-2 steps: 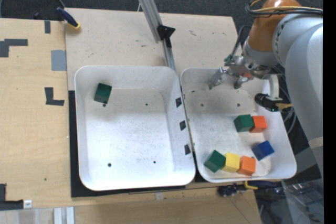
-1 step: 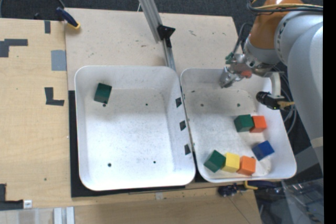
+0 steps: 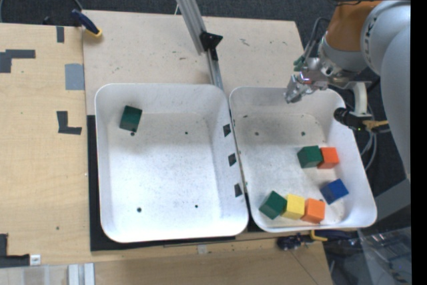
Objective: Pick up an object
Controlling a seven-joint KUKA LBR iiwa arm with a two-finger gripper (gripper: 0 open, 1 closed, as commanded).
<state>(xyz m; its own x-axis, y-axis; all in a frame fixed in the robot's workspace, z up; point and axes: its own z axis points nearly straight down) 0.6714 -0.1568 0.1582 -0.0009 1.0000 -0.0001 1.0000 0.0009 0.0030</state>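
Nearest the camera, the right bin (image 3: 353, 173) has a green cube (image 3: 273, 204), yellow cube (image 3: 295, 205) and orange cube (image 3: 314, 210) in a row. Farther back, the gripper (image 3: 296, 91) hovers over the far rim, so it looks like the approach step; can't tell how it's set. Next it'd need to come down over one cube.

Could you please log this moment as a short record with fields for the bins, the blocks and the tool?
left bin: one dark green block near its far left corner
right bin: six blocks
middle pair: green block touching orange block
near row: green, yellow, orange
blue block: apart, near right wall
tool: above right bin's far edge, holding nothing visible
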